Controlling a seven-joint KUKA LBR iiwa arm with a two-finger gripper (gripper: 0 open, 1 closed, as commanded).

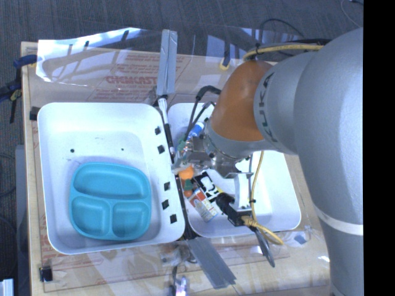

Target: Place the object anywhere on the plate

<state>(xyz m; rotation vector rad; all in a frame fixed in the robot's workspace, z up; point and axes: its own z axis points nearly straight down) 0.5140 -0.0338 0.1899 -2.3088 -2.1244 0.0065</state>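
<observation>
- The arm [290,103] is reaching in from the right and is hanging low over the right bin [281,196]. Its orange band is facing the camera.
- The gripper [196,164] is sitting under the wrist, close to that bin's left wall. The wrist is covering it, so how far it is open, and whether it is gripping anything, cannot be told.
- The small items [199,190] are lying bunched against the same wall, directly beneath and beside the gripper. An orange piece [185,173] and a bottle-like piece with a white and orange label [205,207] are showing among them. Judged from the tool's position, the object to be moved is one of these, but which one cannot be told.
- The blue plate [111,180] is resting flat in the left bin [92,122], toward its near end, with its three compartments bare. It is lying well apart from the items, and the two bin walls are standing between them.
- Judged stage: the pick is being attempted and the placing is not yet done. The low pose suits a grasp at the wall, where crowding is making a clean hold uncertain.
</observation>
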